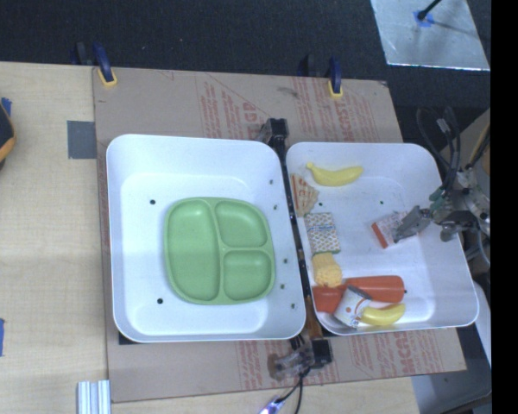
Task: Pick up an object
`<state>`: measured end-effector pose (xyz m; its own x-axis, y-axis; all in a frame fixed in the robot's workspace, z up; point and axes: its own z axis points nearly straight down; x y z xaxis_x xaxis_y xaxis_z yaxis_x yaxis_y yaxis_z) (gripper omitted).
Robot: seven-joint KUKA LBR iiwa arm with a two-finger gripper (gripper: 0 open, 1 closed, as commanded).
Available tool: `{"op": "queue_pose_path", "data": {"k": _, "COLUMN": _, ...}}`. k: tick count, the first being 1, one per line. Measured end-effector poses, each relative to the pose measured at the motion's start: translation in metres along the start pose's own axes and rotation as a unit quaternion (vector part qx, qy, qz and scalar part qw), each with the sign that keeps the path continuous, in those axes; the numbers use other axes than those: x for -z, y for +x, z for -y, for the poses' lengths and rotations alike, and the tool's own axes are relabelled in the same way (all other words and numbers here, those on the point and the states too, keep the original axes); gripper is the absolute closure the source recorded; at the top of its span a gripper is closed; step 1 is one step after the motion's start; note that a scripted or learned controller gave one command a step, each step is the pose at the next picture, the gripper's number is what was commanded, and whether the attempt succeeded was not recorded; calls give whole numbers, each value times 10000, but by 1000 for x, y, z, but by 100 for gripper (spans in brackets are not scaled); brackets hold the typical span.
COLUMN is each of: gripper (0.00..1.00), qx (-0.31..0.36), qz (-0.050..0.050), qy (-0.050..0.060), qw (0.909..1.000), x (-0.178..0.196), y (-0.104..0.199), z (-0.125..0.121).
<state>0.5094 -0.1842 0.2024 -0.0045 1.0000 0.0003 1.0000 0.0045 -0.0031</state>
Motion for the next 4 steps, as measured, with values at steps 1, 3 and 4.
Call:
{"op": "queue_pose_path", "data": {"k": 1, "gripper": 0, "qx": 10, "qz": 13, "qy": -38, "qw": 10000, "x": -107, "y": 10, "z": -41}}
{"op": "queue_pose_path", "data": {"k": 3, "gripper": 0, "qx": 15, "qz": 45, "qy": -46, "qw": 10000, "x": -96, "y": 6, "z": -41}}
{"op": "queue_pose_path", "data": {"k": 4, "gripper": 100, "qx": 25, "qz": 49, "qy": -41, "qw": 10000, "x": -86, "y": 6, "z": -41}}
